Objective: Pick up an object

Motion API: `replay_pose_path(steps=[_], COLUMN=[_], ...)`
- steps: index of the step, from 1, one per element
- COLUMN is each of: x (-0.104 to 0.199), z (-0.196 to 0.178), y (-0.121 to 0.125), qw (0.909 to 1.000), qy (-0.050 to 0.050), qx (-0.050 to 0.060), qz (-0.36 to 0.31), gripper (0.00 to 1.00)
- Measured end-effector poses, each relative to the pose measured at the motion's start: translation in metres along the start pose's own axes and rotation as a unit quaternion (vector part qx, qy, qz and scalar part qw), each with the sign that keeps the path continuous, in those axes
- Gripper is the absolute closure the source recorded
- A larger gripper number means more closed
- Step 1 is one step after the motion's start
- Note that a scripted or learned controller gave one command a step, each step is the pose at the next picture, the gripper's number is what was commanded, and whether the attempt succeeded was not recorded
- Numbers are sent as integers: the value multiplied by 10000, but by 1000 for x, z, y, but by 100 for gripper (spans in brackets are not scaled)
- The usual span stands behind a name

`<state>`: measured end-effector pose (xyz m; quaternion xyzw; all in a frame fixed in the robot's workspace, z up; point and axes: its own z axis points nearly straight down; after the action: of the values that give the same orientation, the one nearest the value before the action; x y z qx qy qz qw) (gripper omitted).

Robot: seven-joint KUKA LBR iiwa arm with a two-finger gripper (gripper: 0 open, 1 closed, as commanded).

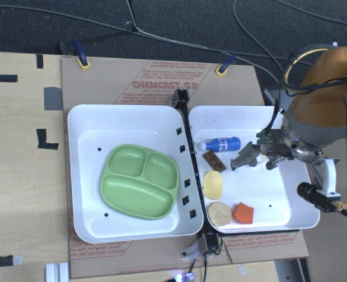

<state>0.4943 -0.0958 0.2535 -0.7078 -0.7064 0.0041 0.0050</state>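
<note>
Underneath everything lies a cardboard sheet printed in red; the largest word looks like "CHEMCAST GP", though the letters are faint and the smaller lines below it cannot be read. On it sit two white bins. In the left bin rests a green divided plate, lying flat with three compartments. Over the right bin reaches the arm, cut off at the frame's right side, its orange band partly in sight. Its gripper hangs above the bin's middle with dark fingers spread apart and nothing between them. Left of it, near the divider, lies a blue bottle on its side with a white cap; any label on it is too small to read. Just below is a brown bar, then a pale yellow rounded piece, a tan round piece, and beside that an orange block.
</note>
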Motion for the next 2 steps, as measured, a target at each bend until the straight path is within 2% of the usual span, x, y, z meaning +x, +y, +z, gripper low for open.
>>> replay_pose_path(steps=[1, 2], x=[0, 2], z=[-6, 45], y=[2, 12], qw=[10000, 10000], qy=[-6, -6], qx=[-58, -36], qz=[-18, -15], gripper=[0, 0])
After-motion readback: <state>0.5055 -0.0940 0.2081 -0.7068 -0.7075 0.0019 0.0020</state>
